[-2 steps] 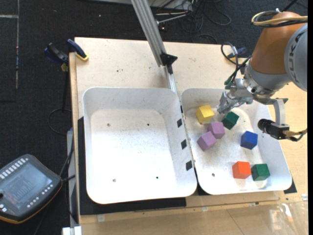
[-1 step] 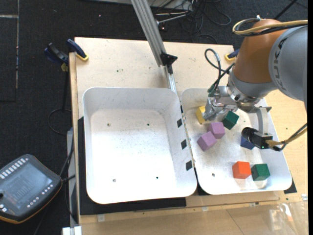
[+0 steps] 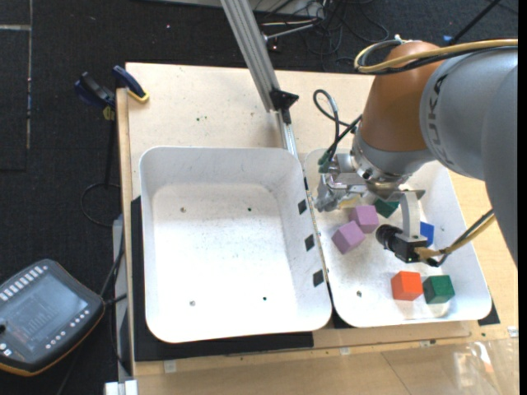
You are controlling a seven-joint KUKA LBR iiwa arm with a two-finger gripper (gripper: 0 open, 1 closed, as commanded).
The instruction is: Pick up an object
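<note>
Because the arm (image 3: 436, 97) comes in from the upper right of the frame and bends down over the right-hand bin (image 3: 469, 295), its grey and orange bulk covers much of that bin's upper half, and the gripper (image 3: 356, 197) sits low among the blocks near the bin's left wall. How far the claw is parted I cannot tell; the metal parts under the wrist run together at this slant, and no block is visibly caught in it.

Loose candidates for picking all lie in the right bin. Two purple blocks sit just below the gripper, the upper purple block (image 3: 366, 217) close against it and the lower purple block (image 3: 347, 237) down and to the left. A blue block (image 3: 425, 234) peeks out at centre right, partly behind a black fitting on the arm. An orange block (image 3: 406, 285) and a green block (image 3: 439, 288) rest side by side toward the lower right (well clear of the arm). A dark green piece (image 3: 387, 208) shows just under the wrist.

By its position, the gripper seems aimed at the purple pair, probably the upper one. The left bin (image 3: 165, 179) holds no blocks.
</note>
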